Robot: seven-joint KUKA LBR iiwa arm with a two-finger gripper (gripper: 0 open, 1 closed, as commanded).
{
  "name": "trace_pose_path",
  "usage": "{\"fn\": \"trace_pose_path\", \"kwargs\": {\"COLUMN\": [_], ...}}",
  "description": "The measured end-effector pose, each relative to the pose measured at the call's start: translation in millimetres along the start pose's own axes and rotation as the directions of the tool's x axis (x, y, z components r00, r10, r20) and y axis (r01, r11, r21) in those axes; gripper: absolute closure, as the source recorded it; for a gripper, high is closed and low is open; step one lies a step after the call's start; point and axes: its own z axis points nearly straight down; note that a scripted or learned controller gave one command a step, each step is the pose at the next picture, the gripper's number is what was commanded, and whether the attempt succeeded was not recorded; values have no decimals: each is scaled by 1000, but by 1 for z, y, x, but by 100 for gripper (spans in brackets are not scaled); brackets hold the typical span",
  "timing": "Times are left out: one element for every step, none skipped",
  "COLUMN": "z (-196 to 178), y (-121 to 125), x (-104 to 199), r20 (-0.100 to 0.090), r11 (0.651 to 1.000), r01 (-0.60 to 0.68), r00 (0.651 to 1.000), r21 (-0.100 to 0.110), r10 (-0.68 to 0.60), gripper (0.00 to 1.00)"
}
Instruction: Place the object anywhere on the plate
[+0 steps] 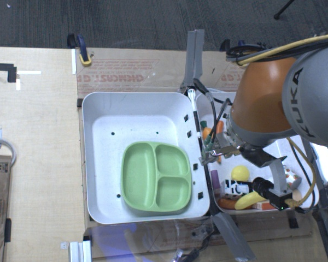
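The arm (pixel 273 102) hides its jaws, so I cannot tell their state; a toy (pixel 250 200) might slip before reaching the plate (pixel 156 176).

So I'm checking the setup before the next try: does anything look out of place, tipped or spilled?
Nothing stands out. The green plate lies flat and bare in the left bin, a little toward its lower right corner. The small items, a yellow banana among them, are all inside the right bin, under the arm.

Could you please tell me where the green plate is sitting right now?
The green plate lies in the left white bin, toward its lower right corner, close to the divider beside the right bin that holds the toys.
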Motion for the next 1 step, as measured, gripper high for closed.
{"fn": "trace_pose_path", "kwargs": {"z": [42], "y": [13], "x": [57], "r20": [1], "r11": [998], "r01": [-60], "r00": [998], "r21": [2], "r10": [60], "gripper": [100]}}
